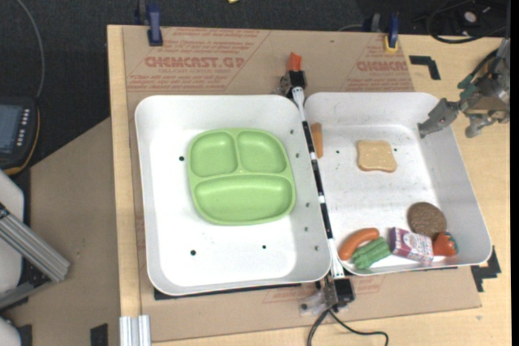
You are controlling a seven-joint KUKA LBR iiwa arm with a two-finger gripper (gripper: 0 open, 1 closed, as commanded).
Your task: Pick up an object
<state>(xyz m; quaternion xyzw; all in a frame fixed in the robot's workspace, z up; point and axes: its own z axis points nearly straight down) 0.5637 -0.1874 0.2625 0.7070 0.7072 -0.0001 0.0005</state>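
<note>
claw point(454, 114) sits over the right bin's point(454, 174) far right rim; can't tell if it grips anything. toast slice point(377, 155) lies in that bin, left of the claw and well apart. cookie point(426, 218), sausage point(358, 240), green veg point(371, 254), maybe a carton point(411, 245), sit at the bin's near edge.

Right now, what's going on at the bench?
The tool sits at the upper right rim of the right bin, with nothing visibly between its fingers. No pick has landed yet. In that bin, a slice of bread lies alone near the middle, and a brown patty, a purple carton, a tomato, a hot dog and a green pepper crowd the front edge. The left bin holds a green divided plate.
</note>
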